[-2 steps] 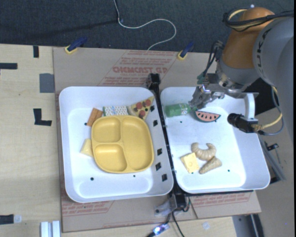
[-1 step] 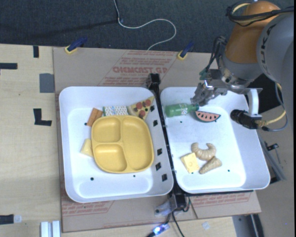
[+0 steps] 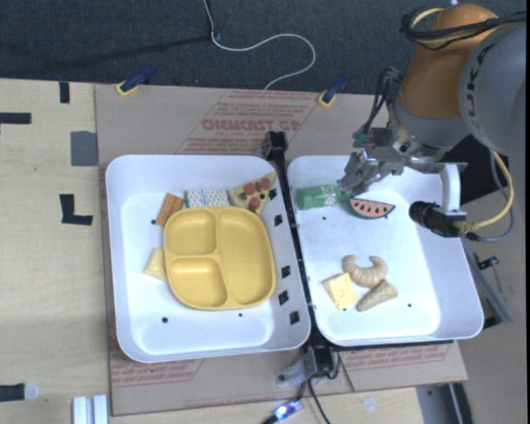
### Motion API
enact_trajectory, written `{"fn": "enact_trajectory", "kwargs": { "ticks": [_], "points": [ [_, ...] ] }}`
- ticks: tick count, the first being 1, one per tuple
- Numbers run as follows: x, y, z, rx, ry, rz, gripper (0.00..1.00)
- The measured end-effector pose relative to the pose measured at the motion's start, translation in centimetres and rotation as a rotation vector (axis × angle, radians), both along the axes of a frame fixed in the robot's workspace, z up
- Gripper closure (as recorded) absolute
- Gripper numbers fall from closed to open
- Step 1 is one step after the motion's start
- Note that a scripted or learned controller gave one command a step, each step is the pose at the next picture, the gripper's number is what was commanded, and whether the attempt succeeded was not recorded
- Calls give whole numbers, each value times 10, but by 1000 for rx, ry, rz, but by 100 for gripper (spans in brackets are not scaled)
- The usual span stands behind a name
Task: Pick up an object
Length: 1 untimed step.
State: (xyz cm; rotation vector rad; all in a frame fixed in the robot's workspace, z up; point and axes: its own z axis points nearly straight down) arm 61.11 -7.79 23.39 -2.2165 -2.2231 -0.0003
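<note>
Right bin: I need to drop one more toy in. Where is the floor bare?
Right bin: bare in the middle, between the watermelon slice and the croissant, and along its left wall below the green piece. Crowded at the top, where the gripper hangs, and around the cheese.

Grey arm reaching in from the right, orange band above wrist — pincer lowered, angled leftward

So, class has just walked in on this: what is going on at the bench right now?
A grey robot arm reaches in from the right over the right bin. Its gripper sits low at the bin's far end, between a green item and a watermelon slice. Whether it has hold of anything is unclear. Nearer lie a croissant, a yellow block and a cone-shaped piece. The left bin holds a yellow divided plate over other toy food.
</note>
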Motion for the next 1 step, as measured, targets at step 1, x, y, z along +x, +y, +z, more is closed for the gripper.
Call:
{"fn": "enact_trajectory", "kwargs": {
  "ticks": [1],
  "points": [
    [6,-4,-19,-3,2,-2,100]
  ]
}}
